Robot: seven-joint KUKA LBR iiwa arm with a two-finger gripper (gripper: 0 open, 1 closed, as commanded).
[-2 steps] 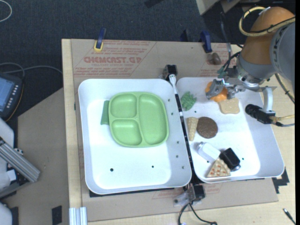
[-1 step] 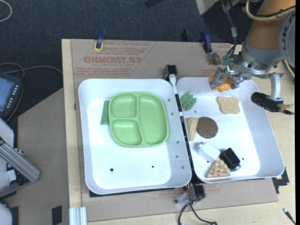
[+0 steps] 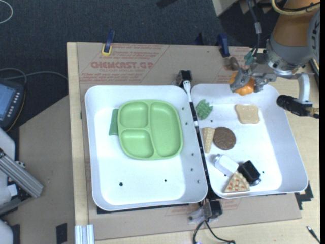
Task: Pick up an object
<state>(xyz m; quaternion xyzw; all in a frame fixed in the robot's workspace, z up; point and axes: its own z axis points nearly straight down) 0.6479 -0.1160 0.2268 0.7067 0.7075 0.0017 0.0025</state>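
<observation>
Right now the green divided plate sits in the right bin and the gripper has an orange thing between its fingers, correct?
Not quite. The camera view shows the green divided plate in the left bin, not the right. The gripper does have the orange thing between its fingers.

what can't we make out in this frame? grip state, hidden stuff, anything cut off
- Gripper, camera view: an orange object sits at its tip; too small and blurred to tell a grip from mere overlap.
- Green thing in the left bin: mostly hidden under the green divided plate.
- Arm: cut off by the top edge.
- Black item in the right bin: too small to identify.
</observation>
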